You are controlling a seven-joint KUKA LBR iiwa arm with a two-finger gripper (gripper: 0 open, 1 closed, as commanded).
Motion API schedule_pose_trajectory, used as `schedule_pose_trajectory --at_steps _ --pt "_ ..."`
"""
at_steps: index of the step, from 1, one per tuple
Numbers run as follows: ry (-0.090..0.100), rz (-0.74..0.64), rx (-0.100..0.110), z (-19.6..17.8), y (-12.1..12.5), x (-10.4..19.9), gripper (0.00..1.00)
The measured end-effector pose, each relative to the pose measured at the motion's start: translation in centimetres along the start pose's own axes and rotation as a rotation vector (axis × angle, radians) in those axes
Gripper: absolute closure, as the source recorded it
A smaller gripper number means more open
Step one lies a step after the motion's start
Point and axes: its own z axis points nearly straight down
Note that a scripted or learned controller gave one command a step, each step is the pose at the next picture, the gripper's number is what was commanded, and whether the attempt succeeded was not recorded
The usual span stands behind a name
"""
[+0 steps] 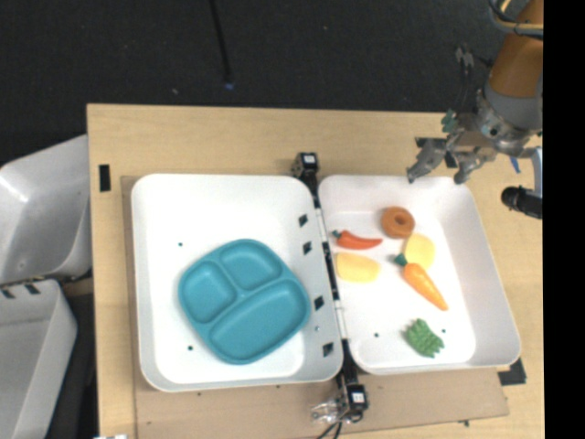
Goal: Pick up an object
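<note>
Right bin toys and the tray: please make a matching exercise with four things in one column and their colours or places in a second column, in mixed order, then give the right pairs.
Things:
1. divided tray
2. donut
3. broccoli piece
4. chili pepper

Descriptions:
A. green, near the front edge of the right bin
B. red-orange, close to the divider between the bins
C. blue, in the left bin
D. brown ring, toward the back of the right bin

Pairs: 1-C, 2-D, 3-A, 4-B
</note>
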Motion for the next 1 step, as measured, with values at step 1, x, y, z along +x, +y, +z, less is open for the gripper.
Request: schedule_pose_trajectory --at_steps 1 --pt "-0.003 -0.004 -0.014 -1.00 0.23 0.08 0.00"
